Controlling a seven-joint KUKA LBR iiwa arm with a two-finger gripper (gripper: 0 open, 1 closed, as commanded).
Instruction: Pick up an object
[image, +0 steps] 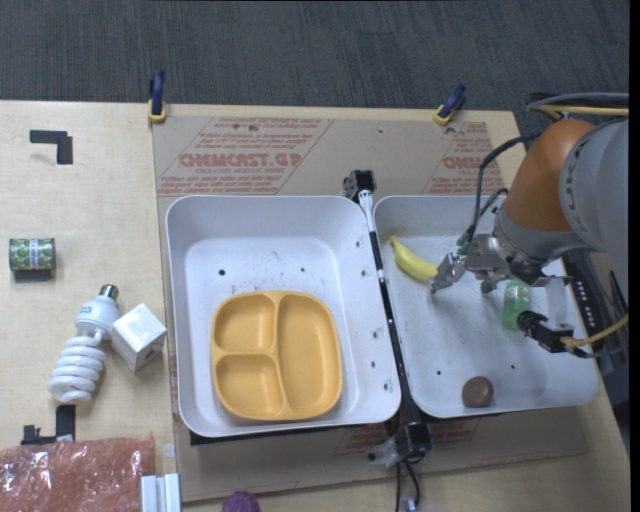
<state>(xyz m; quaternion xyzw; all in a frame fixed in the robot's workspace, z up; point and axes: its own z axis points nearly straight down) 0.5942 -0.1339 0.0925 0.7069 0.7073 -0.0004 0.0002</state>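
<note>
Yellow banana (412, 260) is lying in the right bin (560, 390), its long axis running from upper left to lower right. Reaching in from the right, the grey arm is holding its gripper (447, 276) just beside the banana's lower end, fingers slightly apart and clasping nothing.

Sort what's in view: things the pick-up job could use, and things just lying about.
Job: gripper; banana, green object and brown ball in the right bin.
Lying about: yellow tray, bulb, white cube, can, both on the bench.
</note>
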